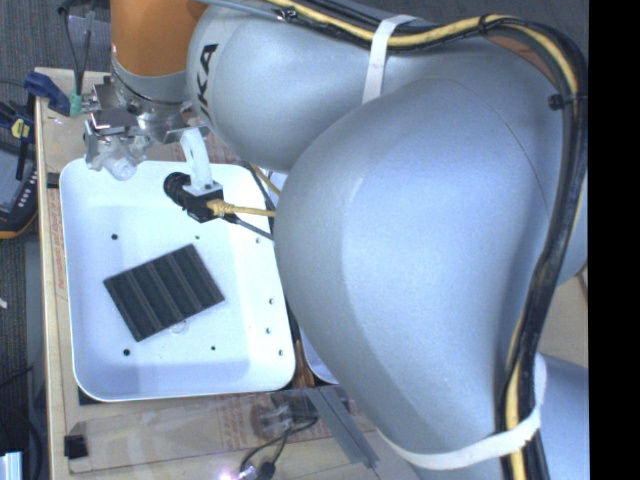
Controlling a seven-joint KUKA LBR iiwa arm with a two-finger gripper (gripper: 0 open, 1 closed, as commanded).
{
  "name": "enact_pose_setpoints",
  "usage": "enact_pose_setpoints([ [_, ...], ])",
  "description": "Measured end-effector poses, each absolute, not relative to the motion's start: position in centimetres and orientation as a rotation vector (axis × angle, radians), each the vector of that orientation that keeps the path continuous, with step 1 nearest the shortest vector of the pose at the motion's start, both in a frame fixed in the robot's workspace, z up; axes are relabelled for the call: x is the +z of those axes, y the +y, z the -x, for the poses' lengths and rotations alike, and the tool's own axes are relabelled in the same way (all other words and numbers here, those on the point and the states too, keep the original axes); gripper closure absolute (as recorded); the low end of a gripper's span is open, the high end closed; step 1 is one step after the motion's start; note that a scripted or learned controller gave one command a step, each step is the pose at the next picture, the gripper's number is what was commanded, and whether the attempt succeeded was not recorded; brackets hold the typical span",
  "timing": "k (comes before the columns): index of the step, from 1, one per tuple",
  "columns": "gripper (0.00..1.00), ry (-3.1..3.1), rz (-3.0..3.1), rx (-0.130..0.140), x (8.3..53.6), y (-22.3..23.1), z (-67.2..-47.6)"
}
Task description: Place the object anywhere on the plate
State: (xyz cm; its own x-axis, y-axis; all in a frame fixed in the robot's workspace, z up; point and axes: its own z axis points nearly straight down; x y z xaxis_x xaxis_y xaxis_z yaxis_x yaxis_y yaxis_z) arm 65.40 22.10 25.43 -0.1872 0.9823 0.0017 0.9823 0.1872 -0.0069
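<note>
The grey KUKA arm (430, 258) takes up most of the right side, its bulky joint close to the camera, with black and yellow cables (470, 33) strapped along it by white ties. The orange band (150, 23) sits at upper left, above the wrist. Below it the gripper (112, 153) hangs over the far left corner of the left white bin (90, 358); whether it is wide, narrow or holding anything cannot be told from here. A dark ribbed rectangular plate (163, 290) lies flat and slanted on the bin floor, well apart from the gripper. A small black fitting with a brass stem (205, 206) juts from the arm above the bin's far side
</note>
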Motion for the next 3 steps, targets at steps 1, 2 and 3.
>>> enact_pose_setpoints([
  [1, 1.00, -2.423, 1.988, 0.008, 26.3, 22.3, -65.3],
  [2, 1.00, -2.428, 1.978, 0.009, 27.2, 22.5, -65.3],
  [3, 1.00, -2.433, 1.969, 0.009, 28.1, 22.7, -65.2],
])
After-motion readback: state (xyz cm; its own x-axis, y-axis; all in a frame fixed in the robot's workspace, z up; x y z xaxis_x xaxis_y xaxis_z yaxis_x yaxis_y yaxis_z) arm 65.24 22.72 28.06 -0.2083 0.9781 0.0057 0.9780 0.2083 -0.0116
